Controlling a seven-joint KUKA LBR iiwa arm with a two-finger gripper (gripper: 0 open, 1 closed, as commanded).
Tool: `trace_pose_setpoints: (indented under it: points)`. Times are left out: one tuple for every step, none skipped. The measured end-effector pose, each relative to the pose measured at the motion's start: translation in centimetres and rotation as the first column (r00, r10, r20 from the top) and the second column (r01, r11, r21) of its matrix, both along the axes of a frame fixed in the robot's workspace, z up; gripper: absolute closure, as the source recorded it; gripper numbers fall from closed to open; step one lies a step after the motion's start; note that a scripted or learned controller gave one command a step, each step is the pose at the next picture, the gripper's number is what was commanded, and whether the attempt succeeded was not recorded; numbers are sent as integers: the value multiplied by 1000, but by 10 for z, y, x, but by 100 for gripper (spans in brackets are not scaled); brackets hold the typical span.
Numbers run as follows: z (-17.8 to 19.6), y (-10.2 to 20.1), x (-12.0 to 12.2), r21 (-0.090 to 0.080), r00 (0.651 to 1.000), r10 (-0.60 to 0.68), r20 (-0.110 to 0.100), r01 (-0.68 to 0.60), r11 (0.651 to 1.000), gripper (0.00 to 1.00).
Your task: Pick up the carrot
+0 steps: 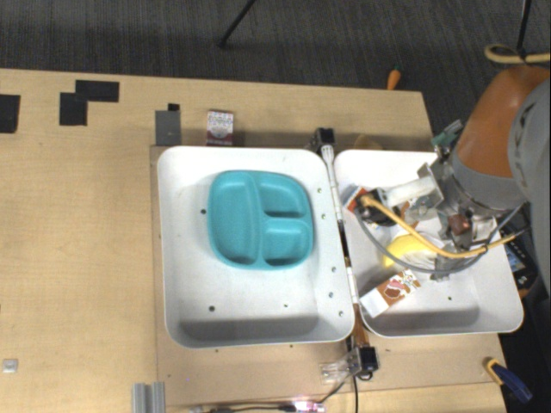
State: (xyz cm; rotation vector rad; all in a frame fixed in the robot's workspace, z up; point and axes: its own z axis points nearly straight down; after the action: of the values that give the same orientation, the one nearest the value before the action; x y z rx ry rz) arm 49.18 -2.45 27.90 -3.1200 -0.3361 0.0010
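A small orange-red piece that looks like the carrot (355,200) lies at the upper left of the right bin (465,312), close to the divider between the bins. My gripper (437,227) hangs low over the middle of the right bin, to the right of that orange piece and just above a yellow fruit-like object (407,249). The wrist and its fittings hide much of what lies under the gripper.
A white and brown packet (392,288) lies near the front left of the right bin. The left bin (185,317) holds a teal divided plate (259,218). The arm's grey body and orange band cover the right bin's far right side.
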Motion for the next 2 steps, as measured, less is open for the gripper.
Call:
trace_pose_setpoints:
  points:
    - [-22,-32,44,-3,1000,-4,0,4,1000,0]
    - [19,-89,58,-6,981,192,4,-192,981,0]
